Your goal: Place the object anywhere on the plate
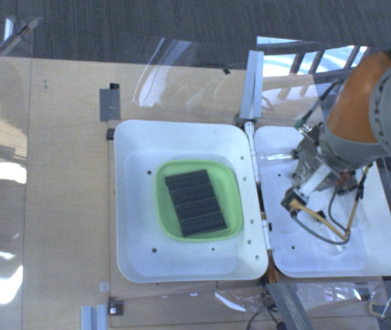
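Camera view: a slanted look down on the arm, which is grey with an orange band and reaches in from the right over the right bin.
Gripper: the gripper sits low over the rear left part of the right bin, under the wrist.
Gripper state: it cannot be told whether it is open or closed, and nothing can be seen held in it.
Object look: the object is a dark grey, flat, rectangular block. Its top is crossed by ridges that divide it into about four bands.
Object pose: it lies flat and is turned a little, so its long sides run slantwise.
Hard to see: the wrist covers most of the gripper. The object's material and any finer marks on it are too small to make out. The arm is cut off at the right edge.
Object and gripper: the object lies well apart from the gripper, to its left, in the other bin.
Object place: it rests on the green plate, roughly at the middle, with green showing on all sides.
Plate: a rounded square dish in the middle of the left bin.
Bins: two shallow white bins stand side by side and meet at a narrow seam.
Bench: the pale wooden bench carries glare and reflections.
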Robot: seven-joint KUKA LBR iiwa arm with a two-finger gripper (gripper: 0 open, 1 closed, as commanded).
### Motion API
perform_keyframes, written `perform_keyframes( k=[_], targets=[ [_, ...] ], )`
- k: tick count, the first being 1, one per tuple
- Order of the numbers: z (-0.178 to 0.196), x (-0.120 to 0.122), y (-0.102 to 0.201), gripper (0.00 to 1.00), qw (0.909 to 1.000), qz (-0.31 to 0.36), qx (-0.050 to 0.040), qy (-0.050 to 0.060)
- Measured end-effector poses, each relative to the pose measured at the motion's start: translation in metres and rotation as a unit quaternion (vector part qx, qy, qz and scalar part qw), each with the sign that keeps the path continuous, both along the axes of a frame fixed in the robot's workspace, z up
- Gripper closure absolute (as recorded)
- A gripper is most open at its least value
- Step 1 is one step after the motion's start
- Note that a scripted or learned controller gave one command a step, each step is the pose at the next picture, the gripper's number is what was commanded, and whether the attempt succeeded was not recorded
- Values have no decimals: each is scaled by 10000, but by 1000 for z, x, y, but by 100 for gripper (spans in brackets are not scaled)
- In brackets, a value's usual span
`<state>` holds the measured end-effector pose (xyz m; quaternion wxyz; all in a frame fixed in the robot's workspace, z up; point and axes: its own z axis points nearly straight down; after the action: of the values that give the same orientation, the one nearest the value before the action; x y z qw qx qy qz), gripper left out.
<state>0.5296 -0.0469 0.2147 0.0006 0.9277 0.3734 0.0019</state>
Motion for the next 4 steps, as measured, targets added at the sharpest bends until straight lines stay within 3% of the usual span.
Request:
perform_keyframes(
  k=[1, 2, 4],
  targets=[
    [0, 0, 0, 0, 10000, -3, 0, 0],
    [43, 52, -76, 0, 9998, -210, -17, -25],
    [135, -18, -157, 0, 9942, -1076, -24, -32]
  ],
)
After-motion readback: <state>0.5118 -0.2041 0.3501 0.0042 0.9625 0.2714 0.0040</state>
